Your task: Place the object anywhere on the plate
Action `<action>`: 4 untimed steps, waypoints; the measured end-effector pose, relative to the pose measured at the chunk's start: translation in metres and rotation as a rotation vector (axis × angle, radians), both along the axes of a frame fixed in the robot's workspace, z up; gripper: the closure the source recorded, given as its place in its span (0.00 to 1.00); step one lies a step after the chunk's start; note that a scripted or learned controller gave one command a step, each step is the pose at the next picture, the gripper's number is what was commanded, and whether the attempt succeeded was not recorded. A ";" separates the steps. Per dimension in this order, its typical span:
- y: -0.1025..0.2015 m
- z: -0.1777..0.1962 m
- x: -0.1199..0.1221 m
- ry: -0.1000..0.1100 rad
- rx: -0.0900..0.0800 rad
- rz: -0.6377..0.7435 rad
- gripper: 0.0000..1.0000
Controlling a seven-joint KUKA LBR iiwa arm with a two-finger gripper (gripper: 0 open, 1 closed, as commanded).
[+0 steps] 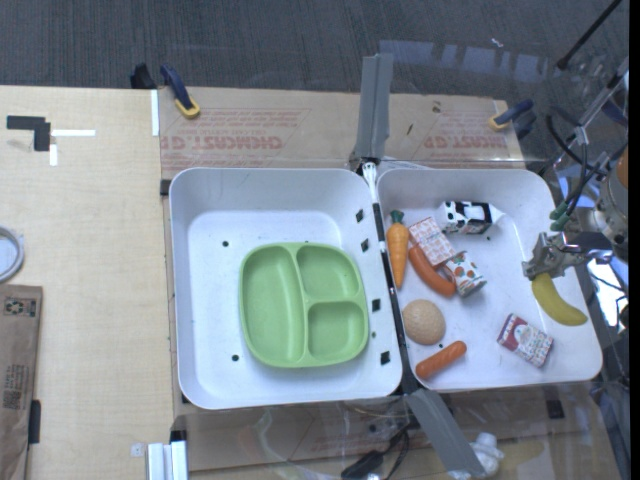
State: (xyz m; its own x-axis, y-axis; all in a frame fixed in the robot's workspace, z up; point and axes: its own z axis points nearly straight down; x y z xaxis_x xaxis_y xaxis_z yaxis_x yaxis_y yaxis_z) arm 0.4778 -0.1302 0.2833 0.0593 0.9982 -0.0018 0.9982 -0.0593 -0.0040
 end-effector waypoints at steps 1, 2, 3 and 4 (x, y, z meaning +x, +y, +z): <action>0.065 -0.062 0.016 0.000 0.001 0.120 1.00; 0.124 -0.051 0.032 -0.002 0.000 0.205 1.00; 0.194 -0.033 0.008 -0.001 0.001 0.352 1.00; 0.194 -0.032 0.008 -0.001 0.001 0.351 0.00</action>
State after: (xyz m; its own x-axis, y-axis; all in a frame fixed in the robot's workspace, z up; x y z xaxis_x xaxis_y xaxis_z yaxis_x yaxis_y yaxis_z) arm 0.4854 0.0634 0.2509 -0.2880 0.9576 -0.0007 0.9576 0.2880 -0.0029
